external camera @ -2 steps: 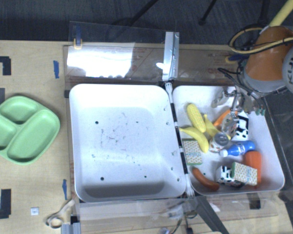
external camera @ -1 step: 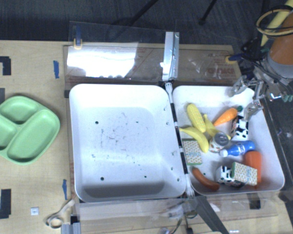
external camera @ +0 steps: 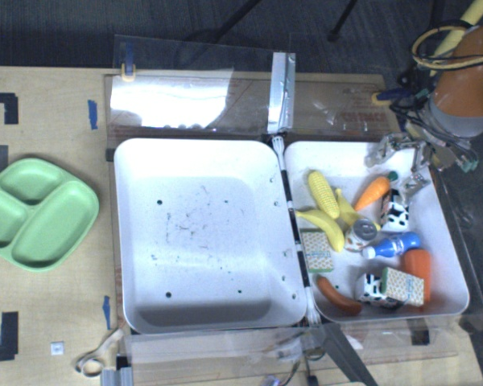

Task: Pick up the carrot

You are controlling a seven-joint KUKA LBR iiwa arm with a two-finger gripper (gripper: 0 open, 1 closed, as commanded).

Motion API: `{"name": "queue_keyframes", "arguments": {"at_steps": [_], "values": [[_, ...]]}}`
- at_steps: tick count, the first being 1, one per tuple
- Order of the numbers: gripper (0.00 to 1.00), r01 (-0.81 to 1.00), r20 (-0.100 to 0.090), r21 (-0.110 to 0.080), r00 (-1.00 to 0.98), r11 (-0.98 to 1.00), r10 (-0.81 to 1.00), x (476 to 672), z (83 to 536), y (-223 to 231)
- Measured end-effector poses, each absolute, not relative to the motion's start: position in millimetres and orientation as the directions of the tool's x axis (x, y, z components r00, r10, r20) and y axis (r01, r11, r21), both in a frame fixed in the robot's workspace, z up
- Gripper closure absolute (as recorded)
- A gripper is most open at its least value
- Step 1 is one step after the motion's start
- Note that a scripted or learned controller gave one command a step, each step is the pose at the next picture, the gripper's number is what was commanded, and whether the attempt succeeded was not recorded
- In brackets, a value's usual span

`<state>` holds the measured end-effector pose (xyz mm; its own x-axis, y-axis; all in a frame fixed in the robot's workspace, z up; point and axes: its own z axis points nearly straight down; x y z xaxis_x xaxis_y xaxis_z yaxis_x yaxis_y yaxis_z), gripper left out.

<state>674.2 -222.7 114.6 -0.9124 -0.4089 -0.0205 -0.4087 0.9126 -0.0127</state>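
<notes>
1. The grey arm with its orange band (external camera: 460, 87) enters at the 2 o'clock corner of the camera view, and its gripper (external camera: 409, 166) hangs over the upper right part of the right bin (external camera: 451, 240).
2. I cannot tell how the gripper is set; its metal parts blur together against the white bin wall, and nothing can be made out between them.
3. The carrot (external camera: 373, 192) lies in the right bin, tilted, its thick end up toward 1 o'clock, just beside the gripper at the gripper's 8 o'clock.
4. At the carrot's 9 o'clock lies a corn cob (external camera: 324, 193), and just below the cob a banana (external camera: 326, 225) curves toward 5 o'clock.
5. A small round metal piece (external camera: 364, 230) sits at 6 o'clock of the carrot, near its thin end.
6. A black-and-white cow-patterned item (external camera: 396, 213) rests at the carrot's 4 o'clock, with a blue and white bottle (external camera: 390, 246) lying just under it.
7. Toward the bin's 5 o'clock corner are an orange-red item (external camera: 418, 265) and a patterned box (external camera: 405, 286); a reddish-brown sausage shape (external camera: 338, 295) lies along the lower edge.
8. The left bin (external camera: 137, 167) sits touching the right bin's left side.
9. A green divided plate (external camera: 37, 213) rests on the table (external camera: 48, 103) at 9 o'clock, well apart from both bins.
</notes>
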Motion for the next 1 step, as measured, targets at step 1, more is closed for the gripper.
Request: {"name": "queue_keyframes", "arguments": {"at_steps": [1], "values": [[0.0,-0.505,-0.01,-0.005,-0.863,0.863,-0.505,669.8,141.4,-220.4]]}}
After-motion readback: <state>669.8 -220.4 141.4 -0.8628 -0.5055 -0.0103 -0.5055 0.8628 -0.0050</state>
